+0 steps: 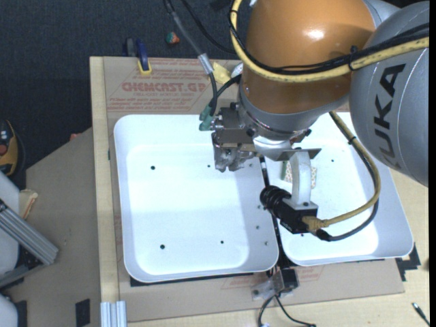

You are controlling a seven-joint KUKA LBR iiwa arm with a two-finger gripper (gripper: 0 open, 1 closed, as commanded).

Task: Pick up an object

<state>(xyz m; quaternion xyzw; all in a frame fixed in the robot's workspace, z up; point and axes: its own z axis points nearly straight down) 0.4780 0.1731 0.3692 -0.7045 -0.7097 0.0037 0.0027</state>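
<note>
My gripper [229,159] hangs under the big orange wrist band, over the far right part of the left white bin [177,213], close to the wall between the two bins. A small pale object with a speckled pattern [310,176] lies in the right bin [357,213], just right of the gripper. A white bracket and the arm partly hide it. Nothing shows under the gripper on the left bin's floor.
The grey arm and its orange band cover the back of both bins. A black connector with a yellow cable [293,213] hangs over the divider. The bins rest on a brown board [163,86]. A blue clamp [142,54] sits at its far edge.
</note>
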